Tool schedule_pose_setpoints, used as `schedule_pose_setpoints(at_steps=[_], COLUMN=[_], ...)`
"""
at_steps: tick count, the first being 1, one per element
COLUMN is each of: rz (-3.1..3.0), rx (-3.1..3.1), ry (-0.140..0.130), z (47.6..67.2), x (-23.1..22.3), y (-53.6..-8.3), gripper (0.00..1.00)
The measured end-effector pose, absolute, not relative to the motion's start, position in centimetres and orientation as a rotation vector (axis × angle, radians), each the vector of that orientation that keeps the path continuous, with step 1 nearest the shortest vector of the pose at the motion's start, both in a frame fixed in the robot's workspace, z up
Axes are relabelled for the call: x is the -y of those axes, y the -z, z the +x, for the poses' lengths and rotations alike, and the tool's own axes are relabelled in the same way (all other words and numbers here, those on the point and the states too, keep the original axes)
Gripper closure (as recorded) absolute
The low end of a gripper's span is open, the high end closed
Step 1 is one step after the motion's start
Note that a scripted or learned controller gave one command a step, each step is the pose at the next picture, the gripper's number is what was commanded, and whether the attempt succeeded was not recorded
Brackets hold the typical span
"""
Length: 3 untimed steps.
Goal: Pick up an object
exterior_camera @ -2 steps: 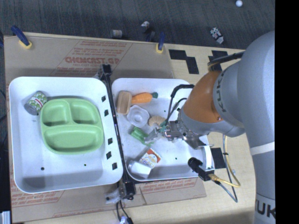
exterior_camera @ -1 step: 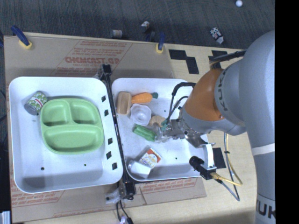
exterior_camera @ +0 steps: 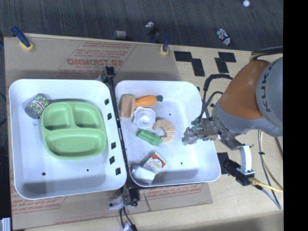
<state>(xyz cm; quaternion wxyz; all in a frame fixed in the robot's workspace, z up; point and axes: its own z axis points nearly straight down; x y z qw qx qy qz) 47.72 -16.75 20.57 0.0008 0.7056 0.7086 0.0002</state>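
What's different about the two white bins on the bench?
The left bin holds a green divided tray and a can; the right bin holds many small items, such as a carrot and a carton. The gripper hangs over the right bin, not the left bin. Both are shallow and white.

Both bins (exterior_camera: 192, 174): smooth white plastic, slight sheen. Green tray (exterior_camera: 74, 129): matt moulded plastic. Can (exterior_camera: 36, 105): printed label, metal-looking rim. Bench board (exterior_camera: 96, 57): matt brown cardboard, red print. Small carton (exterior_camera: 155, 163): printed paper. Arm (exterior_camera: 250, 97): glossy orange band, grey casing.
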Motion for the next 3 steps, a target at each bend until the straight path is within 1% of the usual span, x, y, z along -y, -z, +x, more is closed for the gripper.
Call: schedule_pose_setpoints(at_steps=[1, 2, 3], rz=[2.216, 2.210, 2.214], rx=[-2.226, -2.223, -2.234], ry=[0.000, -0.012, 0.002], z=[47.7, 48.0, 51.7], x=[16.7, 13.6, 9.5], y=[-20.5, -9.5, -9.2], gripper=[0.00, 0.00, 0.00])
